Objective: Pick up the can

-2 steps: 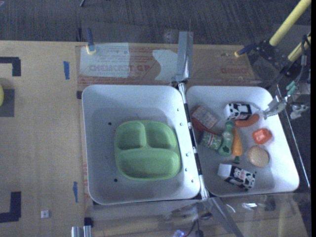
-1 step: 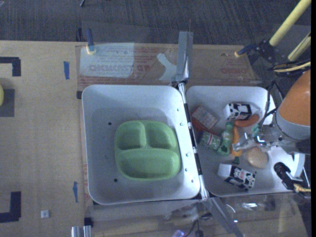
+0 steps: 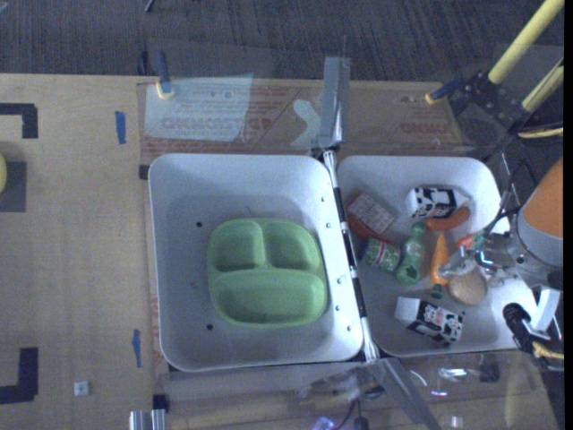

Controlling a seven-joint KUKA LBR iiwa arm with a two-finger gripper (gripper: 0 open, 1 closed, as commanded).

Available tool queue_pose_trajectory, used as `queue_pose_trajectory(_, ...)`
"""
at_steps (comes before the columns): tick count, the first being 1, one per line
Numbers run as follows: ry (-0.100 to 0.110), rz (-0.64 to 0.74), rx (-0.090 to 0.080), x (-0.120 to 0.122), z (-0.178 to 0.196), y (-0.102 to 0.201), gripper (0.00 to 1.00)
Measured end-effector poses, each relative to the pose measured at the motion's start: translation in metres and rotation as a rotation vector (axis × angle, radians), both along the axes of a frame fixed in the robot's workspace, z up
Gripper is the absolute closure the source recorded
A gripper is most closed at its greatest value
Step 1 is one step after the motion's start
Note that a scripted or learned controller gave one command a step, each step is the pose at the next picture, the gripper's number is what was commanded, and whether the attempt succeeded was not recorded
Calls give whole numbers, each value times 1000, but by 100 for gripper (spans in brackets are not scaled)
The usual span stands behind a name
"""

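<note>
Your arm came in from the right edge of the frame, its orange band at the middle right, and the metal hand (image 3: 472,260) sat low over the right side of the right white bin (image 3: 483,173), beside a round tan bun-like item (image 3: 466,288) and an orange carrot-shaped toy (image 3: 439,256). You could not tell from this view how the hand stood.

The small green-labelled can (image 3: 381,255) lay on its side near the middle-left of that bin, left of the hand and apart from it. Between them lay a green bottle (image 3: 412,253), close against the can's right end, and the carrot toy. A pinkish flat packet (image 3: 371,212) lay just above the can. A black-and-white carton (image 3: 433,202) sat at the upper part of the bin, and a second one (image 3: 431,319) lay near its lower edge.

The left white bin (image 3: 179,177) held a green divided plastic tray (image 3: 266,271) at its centre, on the tan counter (image 3: 72,240).
</note>
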State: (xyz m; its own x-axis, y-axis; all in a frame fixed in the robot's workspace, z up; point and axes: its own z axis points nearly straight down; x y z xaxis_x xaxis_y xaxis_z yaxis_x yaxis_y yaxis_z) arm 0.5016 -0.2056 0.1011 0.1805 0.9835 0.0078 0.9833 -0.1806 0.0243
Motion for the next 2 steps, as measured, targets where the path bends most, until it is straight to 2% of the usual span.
queue_pose_trajectory(1,3,-14,3,49,-1,-1,0)
queue_pose_trajectory(2,23,-128,-2,-21,-16,19,0)
